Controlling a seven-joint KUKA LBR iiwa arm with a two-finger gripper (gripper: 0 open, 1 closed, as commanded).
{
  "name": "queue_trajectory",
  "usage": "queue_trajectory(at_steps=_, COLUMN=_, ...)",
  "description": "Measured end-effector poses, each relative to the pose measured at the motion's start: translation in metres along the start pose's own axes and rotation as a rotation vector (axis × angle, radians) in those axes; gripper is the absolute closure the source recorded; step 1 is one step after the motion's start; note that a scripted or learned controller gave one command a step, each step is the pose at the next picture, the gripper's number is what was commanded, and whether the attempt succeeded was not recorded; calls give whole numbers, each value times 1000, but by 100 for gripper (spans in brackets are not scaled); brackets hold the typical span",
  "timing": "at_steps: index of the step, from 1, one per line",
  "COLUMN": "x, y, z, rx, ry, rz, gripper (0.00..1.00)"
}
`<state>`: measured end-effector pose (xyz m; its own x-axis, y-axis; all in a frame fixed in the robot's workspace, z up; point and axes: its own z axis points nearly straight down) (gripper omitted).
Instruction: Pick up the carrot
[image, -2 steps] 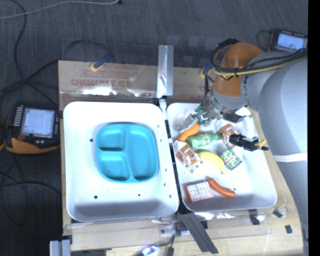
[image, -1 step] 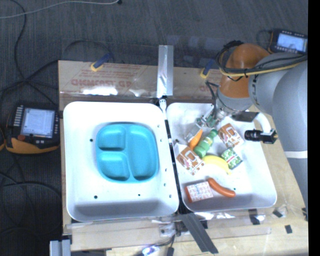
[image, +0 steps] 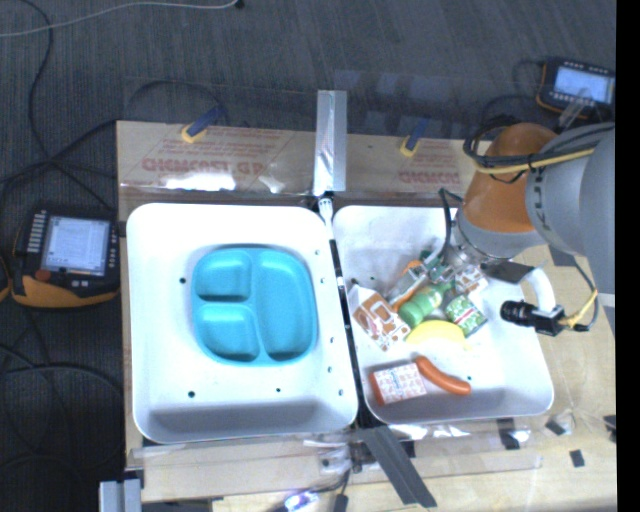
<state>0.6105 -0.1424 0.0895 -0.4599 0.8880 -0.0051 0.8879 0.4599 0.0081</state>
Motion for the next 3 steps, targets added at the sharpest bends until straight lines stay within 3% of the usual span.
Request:
queue_trajectory(at_steps=1, x=-18, y=-8, z=0, rx=-5, ry=4, rz=279, gripper=0)
queue_trajectory(at_steps=2, x=-19, y=-8, z=-10, rx=-6, ry=1, rz=279, gripper=100)
queue_trajectory(at_steps=3, x=10, y=67, z=-134, rx=10, ry=1, rz=262, gripper=100)
